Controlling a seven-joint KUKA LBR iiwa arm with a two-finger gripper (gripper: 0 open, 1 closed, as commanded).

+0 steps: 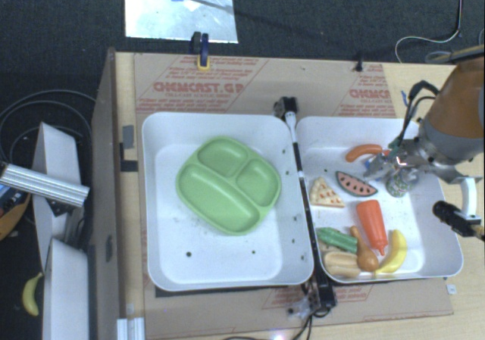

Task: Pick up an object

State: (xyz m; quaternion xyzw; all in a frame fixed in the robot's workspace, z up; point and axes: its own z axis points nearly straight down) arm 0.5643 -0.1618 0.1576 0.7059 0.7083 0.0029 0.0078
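Observation:
The right bin (432, 259) holds toy food: an orange sausage (364, 152) at the back, a watermelon slice (356, 184), a pizza wedge (326, 194), a red-orange carrot (372, 225), a green pod (336, 239), a yellow banana (394, 251) and a tan piece (341, 263) at the front. My gripper (394, 176) hangs over the back right part of that bin, just right of the watermelon slice and below the sausage. Nothing shows between its fingers.
The left bin (163, 255) bears a green divided plate (228, 185). A black divider (301, 179) runs between the bins. The arm's orange band (462, 104) and a black fitting (457, 219) stand over the right bin's right edge. Cardboard lies under both bins.

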